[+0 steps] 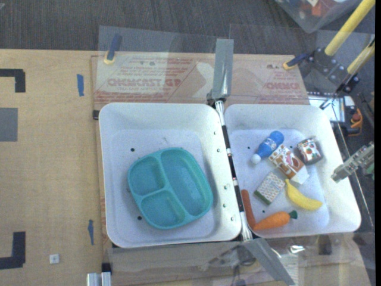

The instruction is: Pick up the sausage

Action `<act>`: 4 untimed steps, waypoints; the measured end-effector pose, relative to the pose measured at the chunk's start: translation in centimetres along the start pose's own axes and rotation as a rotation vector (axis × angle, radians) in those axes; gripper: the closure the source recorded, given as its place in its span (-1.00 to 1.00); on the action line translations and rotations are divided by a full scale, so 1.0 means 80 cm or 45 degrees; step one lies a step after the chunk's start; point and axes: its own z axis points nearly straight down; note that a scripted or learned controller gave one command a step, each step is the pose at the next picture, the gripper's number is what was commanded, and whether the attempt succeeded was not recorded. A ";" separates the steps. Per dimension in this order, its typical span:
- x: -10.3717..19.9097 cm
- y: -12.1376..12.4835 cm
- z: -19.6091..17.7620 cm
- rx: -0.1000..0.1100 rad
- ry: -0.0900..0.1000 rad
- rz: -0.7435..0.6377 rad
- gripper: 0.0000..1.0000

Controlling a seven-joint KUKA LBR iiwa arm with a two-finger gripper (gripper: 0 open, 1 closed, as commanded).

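The sausage [246,208] lies along the right bin's [345,219] left wall, its near end touching the carrot [272,220]. The gripper [357,162] hangs at the bin's right rim, blurred and cut off; I cannot tell its state.

the clear sheet [152,76] lying behind the left bin [113,124] carries large red lettering inside a red triangle outline, seen mirrored through the plastic and too faint to spell out with confidence. a second such sheet [280,82] behind the right bin [336,154] shows the start of similar red letters, also unreadable. the small cartons [286,159] in the right bin have printed faces, but the print is too small to read.
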 end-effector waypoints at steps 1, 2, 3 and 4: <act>-0.002 0.003 0.012 0.002 0.006 -0.100 1.00; 0.000 0.000 0.000 0.000 0.001 -0.156 1.00; 0.001 -0.001 0.014 0.002 0.007 -0.253 1.00; 0.000 0.000 0.003 -0.001 0.000 -0.350 1.00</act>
